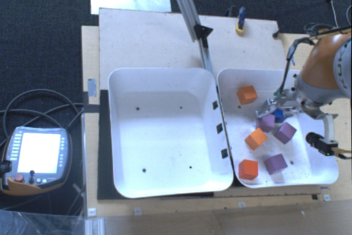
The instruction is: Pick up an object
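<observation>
**White bins, arm over the right one**

Wood bench carries both bins side by side. Left bin is the bigger-looking one in this view. Right bin holds all the cubes.

Arm comes in from the right, orange band above a grey wrist, reaching down into the right bin's upper middle. Gripper sits low among the cubes, at a small blue cube with a purple cube touching or just beside it on the left. Cannot tell how far the fingers are spread or whether anything is clamped (too small and cluttered there).

Other cubes in the right bin, all resting on the floor:
- purple, just right of the gripper's spot and lower
- purple, near the front wall
- orange, toward the back left
- orange, centre left
- orange-red, front left corner

Pendant with a lit screen lies left of the bench, cable looped behind it.
</observation>
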### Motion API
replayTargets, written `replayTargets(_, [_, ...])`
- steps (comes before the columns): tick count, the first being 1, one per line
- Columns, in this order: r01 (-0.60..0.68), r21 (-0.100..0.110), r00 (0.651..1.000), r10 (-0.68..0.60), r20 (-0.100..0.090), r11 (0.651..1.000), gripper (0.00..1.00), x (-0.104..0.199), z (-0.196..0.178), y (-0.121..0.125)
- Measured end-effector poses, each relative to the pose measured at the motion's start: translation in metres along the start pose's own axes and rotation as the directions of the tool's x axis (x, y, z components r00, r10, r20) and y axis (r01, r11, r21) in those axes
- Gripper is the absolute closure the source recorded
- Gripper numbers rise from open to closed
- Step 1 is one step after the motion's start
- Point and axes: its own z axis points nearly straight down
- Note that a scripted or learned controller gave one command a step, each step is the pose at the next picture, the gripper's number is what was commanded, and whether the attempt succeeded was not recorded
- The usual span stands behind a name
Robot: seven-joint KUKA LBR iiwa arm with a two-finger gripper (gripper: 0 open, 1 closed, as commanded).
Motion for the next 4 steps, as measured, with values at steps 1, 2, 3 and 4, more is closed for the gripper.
replayTargets(1, [0.002,-0.005,1.000,-0.002,0.001,1.000,1.00,0.000,-0.013,0.002])
replayTargets(2, [0.004,0.007,1.000,-0.004,-0.005,1.000,1.00,-0.003,-0.073,0.013])
replayTargets(3, [0.005,0.007,1.000,-0.005,-0.005,1.000,1.00,0.002,-0.131,0.019])
replayTargets(4, [0.004,0.012,1.000,-0.004,-0.007,1.000,1.00,0.002,-0.137,0.020])
